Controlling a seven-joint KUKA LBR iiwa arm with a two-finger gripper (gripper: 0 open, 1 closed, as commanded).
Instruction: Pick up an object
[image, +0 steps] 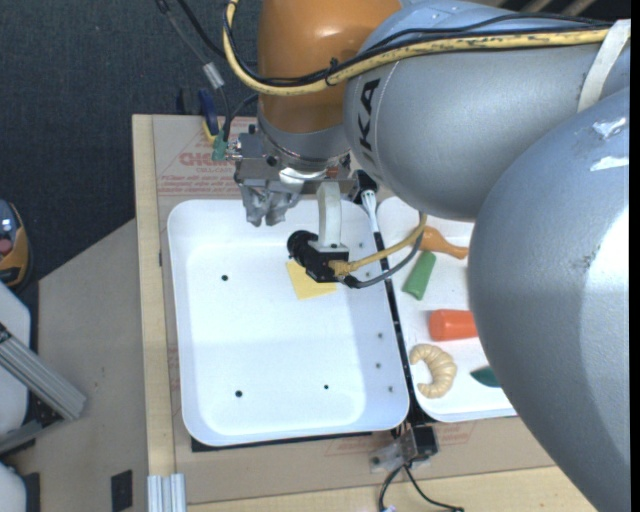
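Hovering at the far edge of the left bin (200, 330), the gripper (265, 210) sits just beside the yellow square (312, 285), which lies toward the bin's far right corner. How wide the gripper stands cannot be told. A straight descent from here would likely miss and meet bare floor. The square looks thin, flat and pale yellow, hugging the floor, so it may slip any grasp.

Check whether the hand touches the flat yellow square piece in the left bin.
Apart. The camera view shows the left bin's bare white floor between the hand and the flat yellow square piece.
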